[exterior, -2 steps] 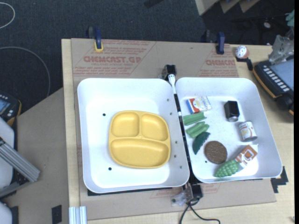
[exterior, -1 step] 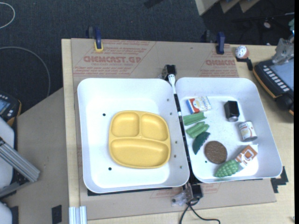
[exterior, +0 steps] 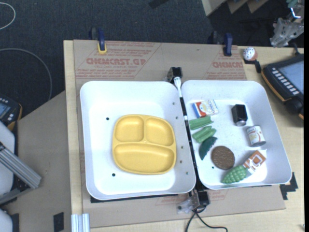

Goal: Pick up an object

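Pincer: whether released or clenched, I cannot tell.

Right bin point(exterior: 276, 129) holds 9 candidate objects, all loose:
- red, white and blue carton point(exterior: 204, 108) near the far left corner
- black block point(exterior: 239, 114) to its right, apart from it
- small can point(exterior: 255, 135) on its side, nearer than the block
- 3 green pods: light pod point(exterior: 201, 123), middle pod point(exterior: 205, 133) and dark pod point(exterior: 207, 147), stacked close along the left wall
- brown disc point(exterior: 223, 157), lying flat just beside the dark pod
- green grape bunch point(exterior: 235, 174) by the near rim, touching the disc's edge
- orange and white carton point(exterior: 256, 160), just beside the grapes

Left bin point(exterior: 91, 129): 1 yellow plate point(exterior: 144, 144) with 3 compartments, lying flat at centre.

Both bins sit side by side on a brown board point(exterior: 145, 59). 2 blue clamps at its far edge: left clamp point(exterior: 101, 38), right clamp point(exterior: 227, 43).
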`<state>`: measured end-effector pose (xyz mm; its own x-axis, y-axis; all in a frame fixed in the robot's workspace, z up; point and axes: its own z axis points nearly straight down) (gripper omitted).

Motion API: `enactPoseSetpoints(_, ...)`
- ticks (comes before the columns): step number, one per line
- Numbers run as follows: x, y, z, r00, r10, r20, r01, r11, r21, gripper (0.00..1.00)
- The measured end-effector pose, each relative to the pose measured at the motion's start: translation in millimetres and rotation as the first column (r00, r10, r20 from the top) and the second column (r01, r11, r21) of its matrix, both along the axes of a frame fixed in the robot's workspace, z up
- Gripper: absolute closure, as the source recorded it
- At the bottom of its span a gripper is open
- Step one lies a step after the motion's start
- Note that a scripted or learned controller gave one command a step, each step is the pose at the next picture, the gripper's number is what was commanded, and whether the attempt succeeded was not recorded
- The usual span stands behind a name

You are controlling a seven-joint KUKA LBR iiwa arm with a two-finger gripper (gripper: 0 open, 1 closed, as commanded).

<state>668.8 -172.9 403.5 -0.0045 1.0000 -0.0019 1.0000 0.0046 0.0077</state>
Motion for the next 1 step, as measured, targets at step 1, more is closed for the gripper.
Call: enactPoseSetpoints(1, -1.3, -2.2, 10.3, 1.000, -0.003, 0.000, 0.003, 1.000, -0.002, 1.00)
